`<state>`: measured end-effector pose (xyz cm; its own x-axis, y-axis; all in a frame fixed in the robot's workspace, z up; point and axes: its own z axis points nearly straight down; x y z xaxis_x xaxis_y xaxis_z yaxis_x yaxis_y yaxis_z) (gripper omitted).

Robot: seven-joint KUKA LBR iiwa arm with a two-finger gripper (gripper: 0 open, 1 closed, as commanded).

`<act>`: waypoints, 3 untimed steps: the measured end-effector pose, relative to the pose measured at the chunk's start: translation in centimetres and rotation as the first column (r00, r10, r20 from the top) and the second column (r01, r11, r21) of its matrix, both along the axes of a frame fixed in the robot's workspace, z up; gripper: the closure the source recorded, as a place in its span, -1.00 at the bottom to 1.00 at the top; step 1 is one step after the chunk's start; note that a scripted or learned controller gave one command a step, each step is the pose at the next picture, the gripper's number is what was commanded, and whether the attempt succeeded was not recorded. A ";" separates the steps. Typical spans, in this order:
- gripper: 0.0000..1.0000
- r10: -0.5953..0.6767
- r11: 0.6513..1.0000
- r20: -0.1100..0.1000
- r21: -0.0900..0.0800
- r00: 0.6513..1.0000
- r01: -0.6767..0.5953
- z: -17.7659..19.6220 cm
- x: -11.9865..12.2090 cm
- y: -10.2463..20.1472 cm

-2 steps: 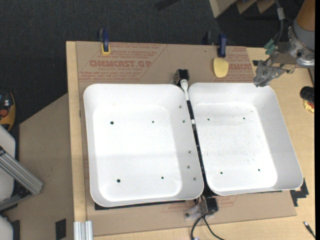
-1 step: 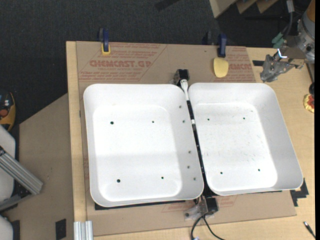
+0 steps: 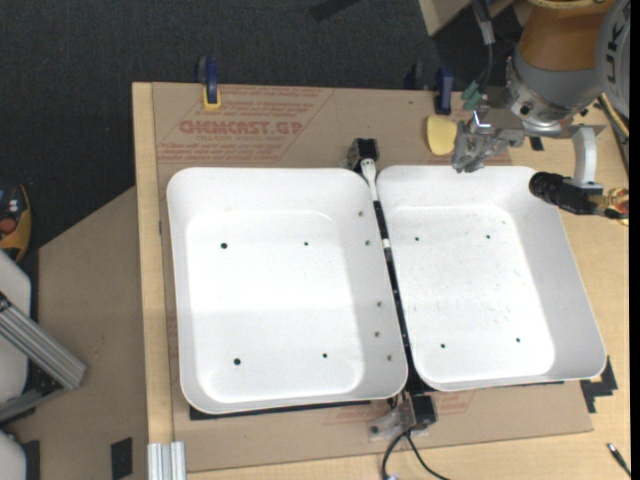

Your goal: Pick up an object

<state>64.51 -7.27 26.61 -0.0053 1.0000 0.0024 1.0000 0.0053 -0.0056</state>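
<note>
A small pale yellow object [image 3: 440, 134] lies on the brown board just behind the rear rim of the right bin [image 3: 480, 298]. My gripper [image 3: 468, 158] hangs at that rear rim, close to the right of the yellow object and pointing down. The yellow object sits beside the gripper, not in it. Above the gripper, the arm's orange band [image 3: 570, 38] rises toward the top right corner.
The left bin [image 3: 265, 298] adjoins the right bin along a black strip [image 3: 385, 248]. Blue clamps [image 3: 209, 76] [image 3: 443, 88] hold the board's rear edge. A black cylindrical part [image 3: 560, 190] juts over the right bin's far right rim. Cables lie at the front edge [image 3: 405, 423].
</note>
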 end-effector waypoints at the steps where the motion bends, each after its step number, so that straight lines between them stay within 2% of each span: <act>1: 1.00 -0.004 1.000 0.010 -0.003 1.000 0.004 3.0 -0.6 0.2; 2: 1.00 -0.002 1.000 0.001 -0.002 1.000 0.002 -3.8 2.2 3.0; 3: 1.00 0.000 1.000 0.019 -0.002 1.000 0.000 6.2 2.3 7.5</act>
